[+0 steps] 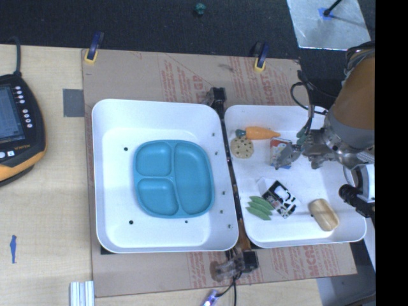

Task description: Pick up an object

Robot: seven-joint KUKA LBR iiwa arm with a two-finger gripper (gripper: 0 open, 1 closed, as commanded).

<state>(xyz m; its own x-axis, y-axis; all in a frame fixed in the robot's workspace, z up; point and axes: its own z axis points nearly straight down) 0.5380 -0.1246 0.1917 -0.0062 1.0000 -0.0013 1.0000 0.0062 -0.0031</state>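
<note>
The right bin [299, 240] holds an orange carrot [258, 132], a round tan cookie [241, 148], a green pea pod [259, 207], a black-and-white item [280, 198] and a tan bread roll [324, 214]. A small red-and-white piece [276, 144] lies just left of the arm's tip. My gripper [299, 157] hangs low over the upper middle of this bin. Its two grey fingers [284, 158] stand apart, with bare bin floor between them. It is open and holds nothing. The carrot is up and to the left of it; the black-and-white item lies below it.
The left bin [159, 115] carries a blue divided plate [173, 177]. A teach pendant [16, 126] rests at the bench's left edge. Blue-and-yellow clamps [93, 46] [259, 55] pin the cardboard at the back. The grey arm body [354, 113] covers the right bin's far right corner.
</note>
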